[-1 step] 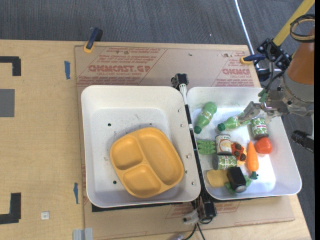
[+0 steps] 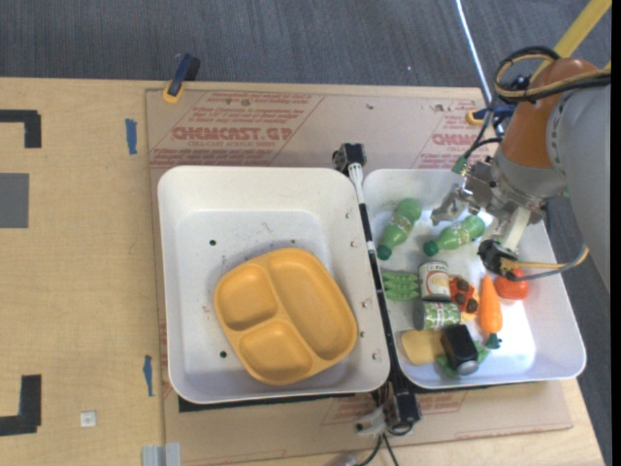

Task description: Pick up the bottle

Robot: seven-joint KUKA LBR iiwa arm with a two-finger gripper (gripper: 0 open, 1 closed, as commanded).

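Observation:
Two green bottles lie in the right bin (image 2: 558, 352). One bottle (image 2: 399, 223) lies aslant near the bin's left wall, cap toward the front. The other bottle (image 2: 454, 236) lies further right, and its far end reaches under my gripper (image 2: 480, 216). The gripper hangs low over the bin's back right part, with its fingers spread to either side of that bottle's end. The jaws look open and the bottle rests on the bin floor.
The right bin also holds two small cans (image 2: 439, 280), a carrot (image 2: 491, 309), a red tomato (image 2: 511, 285), a green pod (image 2: 398, 284), a yellow piece (image 2: 417, 348) and a black object (image 2: 459, 345). A yellow divided plate (image 2: 283, 314) lies in the left bin (image 2: 194, 212).

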